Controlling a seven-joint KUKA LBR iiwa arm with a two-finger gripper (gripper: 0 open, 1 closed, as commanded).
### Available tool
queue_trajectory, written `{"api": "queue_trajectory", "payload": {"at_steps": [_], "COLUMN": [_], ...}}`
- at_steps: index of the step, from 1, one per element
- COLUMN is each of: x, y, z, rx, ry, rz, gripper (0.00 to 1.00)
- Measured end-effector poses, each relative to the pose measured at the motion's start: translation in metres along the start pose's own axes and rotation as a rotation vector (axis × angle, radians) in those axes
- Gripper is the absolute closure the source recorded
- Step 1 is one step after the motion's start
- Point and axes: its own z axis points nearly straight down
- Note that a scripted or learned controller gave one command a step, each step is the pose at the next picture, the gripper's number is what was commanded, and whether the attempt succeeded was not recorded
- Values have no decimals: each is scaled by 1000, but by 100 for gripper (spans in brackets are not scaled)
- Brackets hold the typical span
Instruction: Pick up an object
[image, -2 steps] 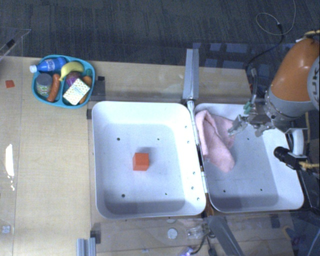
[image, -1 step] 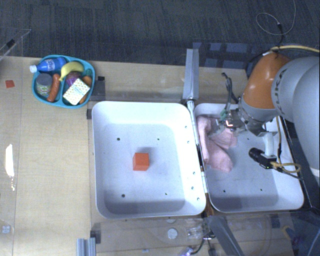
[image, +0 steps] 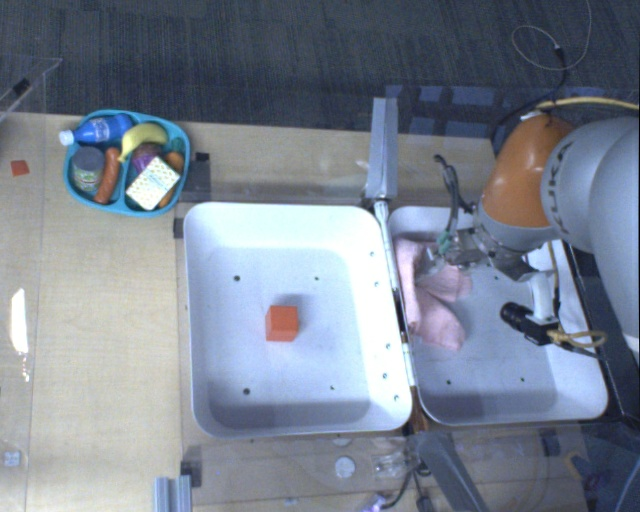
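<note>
A small orange-red cube (image: 283, 323) sits alone in the middle of the left white bin (image: 215, 300). A crumpled pink cloth (image: 437, 300) lies along the left side of the right white bin (image: 500, 400), against the wall between the two bins. My gripper (image: 445, 250) hangs low over the upper end of the pink cloth, at or just above its surface. The grey arm with its orange band (image: 525, 180) reaches in from the right and covers the bin's upper right corner.
A blue tray (image: 72, 180) of toy food stands on the wooden bench at the upper left, outside the bins. A small red tag (image: 20, 167) lies near the bench's left edge. A metal post (image: 380, 150) rises behind the wall between the bins.
</note>
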Motion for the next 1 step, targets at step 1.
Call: {"api": "queue_trajectory", "payload": {"at_steps": [1], "x": [-37], "y": [-23], "z": [-56], "rx": [19], "ry": [3], "rz": [246], "gripper": [0]}}
